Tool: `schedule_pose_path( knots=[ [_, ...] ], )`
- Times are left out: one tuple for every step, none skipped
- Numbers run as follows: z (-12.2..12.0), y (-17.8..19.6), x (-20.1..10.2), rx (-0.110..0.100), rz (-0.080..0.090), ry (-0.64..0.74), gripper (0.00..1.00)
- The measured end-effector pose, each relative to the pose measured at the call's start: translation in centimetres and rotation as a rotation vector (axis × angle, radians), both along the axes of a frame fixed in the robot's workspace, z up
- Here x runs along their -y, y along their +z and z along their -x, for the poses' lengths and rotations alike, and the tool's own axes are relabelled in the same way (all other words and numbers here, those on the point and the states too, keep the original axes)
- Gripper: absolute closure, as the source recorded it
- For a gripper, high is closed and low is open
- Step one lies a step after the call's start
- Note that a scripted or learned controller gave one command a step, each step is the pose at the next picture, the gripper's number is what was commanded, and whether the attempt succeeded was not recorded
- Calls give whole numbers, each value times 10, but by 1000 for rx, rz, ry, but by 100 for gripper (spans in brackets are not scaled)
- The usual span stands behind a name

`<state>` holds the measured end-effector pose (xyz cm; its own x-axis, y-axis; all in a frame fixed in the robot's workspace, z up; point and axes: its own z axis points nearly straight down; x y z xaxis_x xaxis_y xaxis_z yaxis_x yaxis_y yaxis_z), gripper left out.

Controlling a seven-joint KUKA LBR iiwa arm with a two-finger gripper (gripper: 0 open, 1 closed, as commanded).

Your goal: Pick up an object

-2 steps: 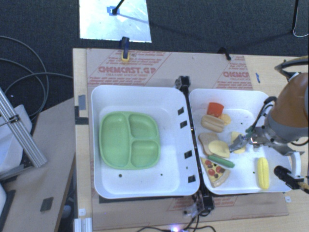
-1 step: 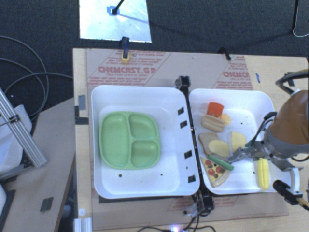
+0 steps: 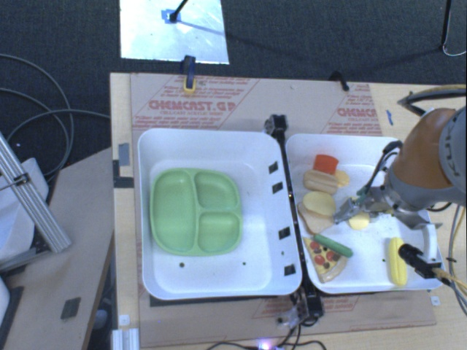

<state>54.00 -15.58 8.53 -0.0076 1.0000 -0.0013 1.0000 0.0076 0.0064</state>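
Note:
The right bin (image 3: 365, 146) holds several toy foods. Along its left side lie an orange-red piece (image 3: 325, 163), a tan hot dog bun (image 3: 325, 181) and a pale round slice (image 3: 317, 203). My gripper (image 3: 347, 211) hangs low over the middle of this bin, just right of the pale slice. A small yellow piece (image 3: 359, 223) lies right beside the gripper's tip. Nearer the front lie a green pickle (image 3: 333, 245) and a pizza slice (image 3: 325, 261). A yellow banana-like piece (image 3: 396, 262) lies at the front right.
The left bin (image 3: 168, 148) holds a green divided plate (image 3: 195, 211). A black divider with clips (image 3: 286, 195) runs between the two bins. The arm's orange band (image 3: 434, 148) hangs over the right bin's right side.

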Motion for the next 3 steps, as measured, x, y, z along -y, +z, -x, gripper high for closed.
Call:
schedule_pose_path(
  knots=[
    [-46,0,-64,-1,-1,3,0],
    [-15,105,-108,1,-3,1,0],
    [29,99,-137,-8,-3,-1,0]
  ],
)
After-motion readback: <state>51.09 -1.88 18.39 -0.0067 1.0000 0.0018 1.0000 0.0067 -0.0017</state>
